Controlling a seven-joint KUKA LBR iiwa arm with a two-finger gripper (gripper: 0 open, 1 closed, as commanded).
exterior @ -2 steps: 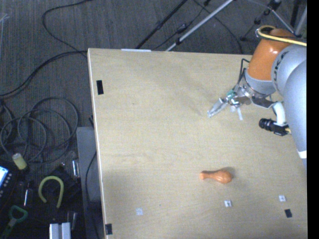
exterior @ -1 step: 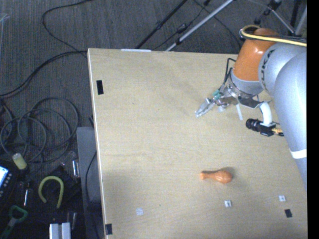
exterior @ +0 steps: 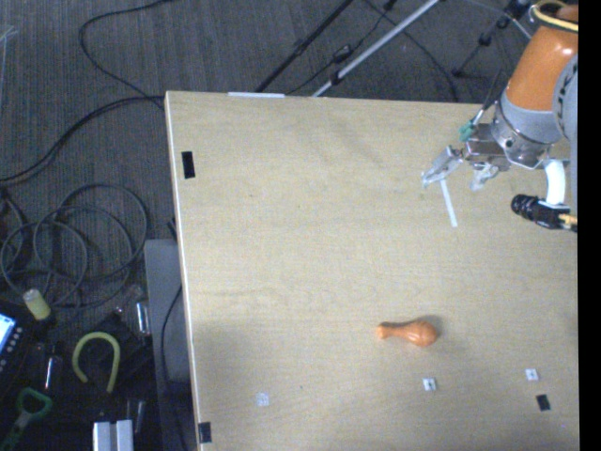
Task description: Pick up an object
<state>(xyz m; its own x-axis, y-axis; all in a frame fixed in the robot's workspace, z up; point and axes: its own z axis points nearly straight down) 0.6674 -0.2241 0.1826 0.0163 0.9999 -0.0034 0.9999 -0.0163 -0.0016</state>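
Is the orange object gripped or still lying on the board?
Lying loose: the orange object rests flat on the board, apart from the gripper.

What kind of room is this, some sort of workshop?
Probably a robotics lab or test room. A robot arm with a pincer reaches over a plain wooden bench, loose cables sprawl across the carpet, and tripod legs stand behind.

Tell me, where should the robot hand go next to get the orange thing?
Probably toward the near side of the bench and down. The gripper sits at the far right of the bench, well apart from the orange pear-shaped object, which lies flat on the wood nearer the camera. Nothing stands between them, so it should likely move over the object first, then lower.
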